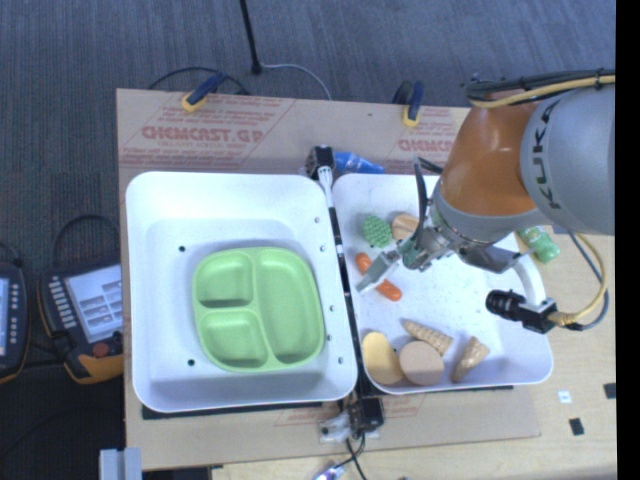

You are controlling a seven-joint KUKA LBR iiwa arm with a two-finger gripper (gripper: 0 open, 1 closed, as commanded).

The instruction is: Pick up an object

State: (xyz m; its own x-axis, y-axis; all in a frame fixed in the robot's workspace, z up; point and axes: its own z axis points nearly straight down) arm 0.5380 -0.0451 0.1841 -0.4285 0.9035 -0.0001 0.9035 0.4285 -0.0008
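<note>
Grey metal fingers of the gripper (385, 268) are reaching down into the right bin (535, 368), near its left wall, and they are standing apart with nothing visible between them. They are hanging just over two small orange pieces (388, 290), maybe toy carrots, which are lying on the bin floor; whether the tips are touching them I cannot tell. I am judging that one of these pieces is the target, because the open fingers are pointing down at this spot.

Just beyond the gripper, on the far side, a green knobbly toy (376, 230) is lying beside a pale tan piece (404, 225). Along the near wall of the same bin, toy foods are resting together: a yellow rounded piece (376, 353), a brown round piece (421, 364) and two cone-shaped pieces (428, 333). On the right side, partly behind the arm, a light green item (541, 244) is lying.

To the left, the left bin (160, 208) is holding a green divided plate (259, 307), well apart from the gripper. At the far edge of the bench, a blue object (356, 162) is lying beside the place where both bins are meeting.
</note>
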